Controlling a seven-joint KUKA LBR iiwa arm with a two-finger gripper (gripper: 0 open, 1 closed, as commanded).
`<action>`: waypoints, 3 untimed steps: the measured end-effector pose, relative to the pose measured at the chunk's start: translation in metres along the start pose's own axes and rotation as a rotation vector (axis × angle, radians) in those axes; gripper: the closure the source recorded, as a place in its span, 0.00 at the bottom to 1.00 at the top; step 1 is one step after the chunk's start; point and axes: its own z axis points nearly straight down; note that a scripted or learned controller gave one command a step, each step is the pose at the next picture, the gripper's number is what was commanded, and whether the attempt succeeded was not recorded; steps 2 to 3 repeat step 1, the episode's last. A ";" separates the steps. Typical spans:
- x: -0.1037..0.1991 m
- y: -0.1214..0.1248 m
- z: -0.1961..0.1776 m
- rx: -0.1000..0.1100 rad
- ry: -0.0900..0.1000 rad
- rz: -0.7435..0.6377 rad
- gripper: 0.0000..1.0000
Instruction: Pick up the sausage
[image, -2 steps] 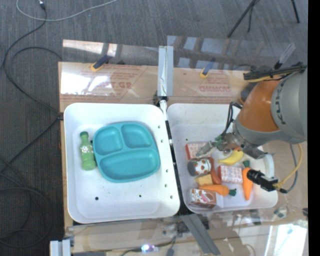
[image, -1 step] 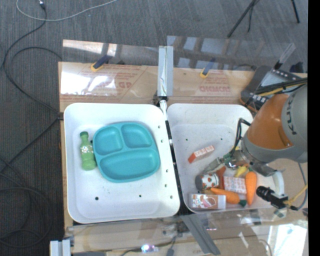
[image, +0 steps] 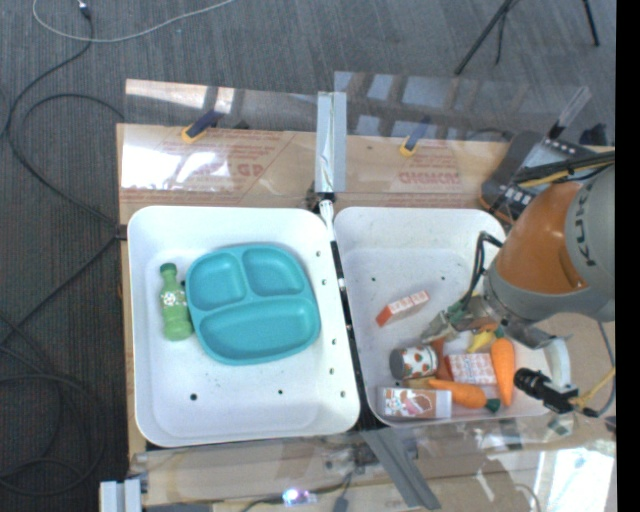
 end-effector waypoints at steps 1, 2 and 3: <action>0.076 -0.001 -0.118 0.018 -0.004 0.443 1.00; 0.076 -0.001 -0.118 0.018 -0.004 0.443 1.00; 0.076 -0.001 -0.118 0.018 -0.004 0.443 1.00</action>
